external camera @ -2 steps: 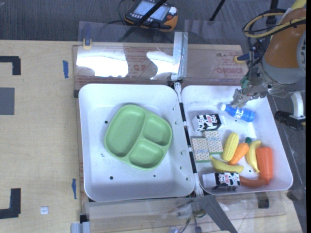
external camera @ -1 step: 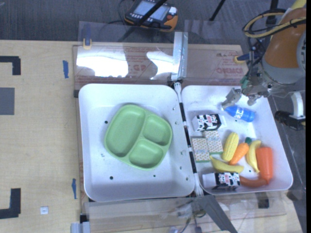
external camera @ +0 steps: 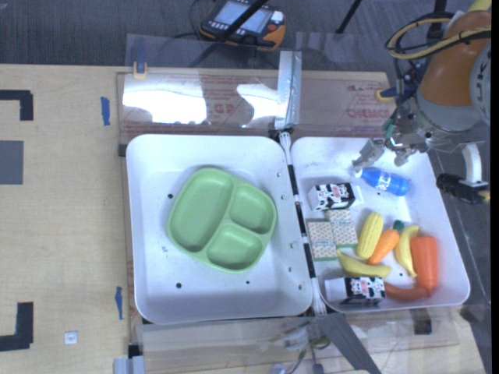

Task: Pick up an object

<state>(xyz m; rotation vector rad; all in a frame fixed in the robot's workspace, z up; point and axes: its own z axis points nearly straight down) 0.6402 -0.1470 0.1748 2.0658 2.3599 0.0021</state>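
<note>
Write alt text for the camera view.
A grey robot gripper hovers open above a blue bottle in the right white bin, which also holds toy vegetables and small cartons. The left bin holds a green divided plate.

Arm at upper right — gripper (external camera: 383, 153) low.
Grey wrist under the orange band, fingers (external camera: 365, 160) spread apart, nothing between them.

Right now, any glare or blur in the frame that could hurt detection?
Camera view: strong glare on the clear panel behind the left bin, washing out its surface; the green divided plate and the toys in the right bin are evenly lit with soft shadows; the gripper near the blue bottle looks slightly soft.
</note>
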